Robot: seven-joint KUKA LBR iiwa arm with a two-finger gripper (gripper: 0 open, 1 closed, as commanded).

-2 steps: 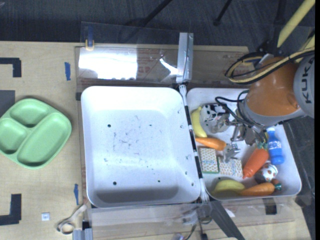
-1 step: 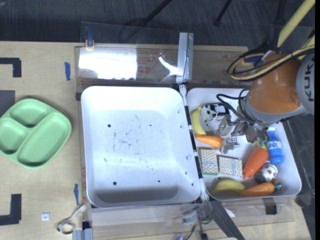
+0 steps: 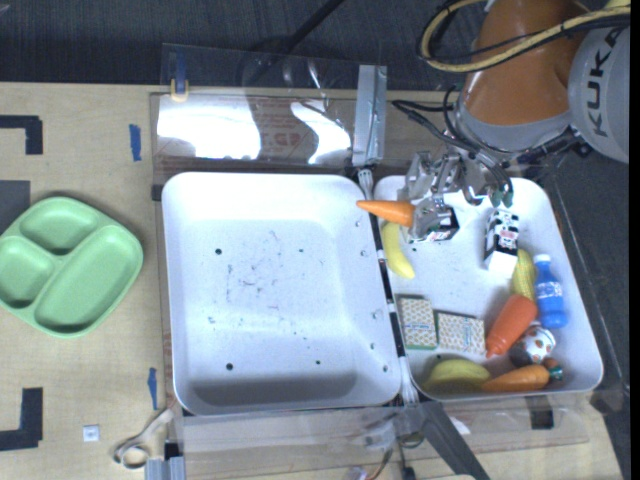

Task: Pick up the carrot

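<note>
Pincer clamped on the small orange tapered carrot point(image 3: 386, 209)

The metal two-finger pincer point(image 3: 418, 213) grips the carrot's thick end at the right white shallow bin's point(image 3: 572, 268) ten o'clock corner, tip pointing nine o'clock, above a yellow banana point(image 3: 397, 252).

Bright, even overhead light. Strong white glare on the clear panel point(image 3: 265, 118) at 12 o'clock, washing out its surface. Soft shadow along the near wall of the left bin point(image 3: 200, 298). Slightly soft focus throughout; dark, dim floor toward 1 o'clock.
</note>
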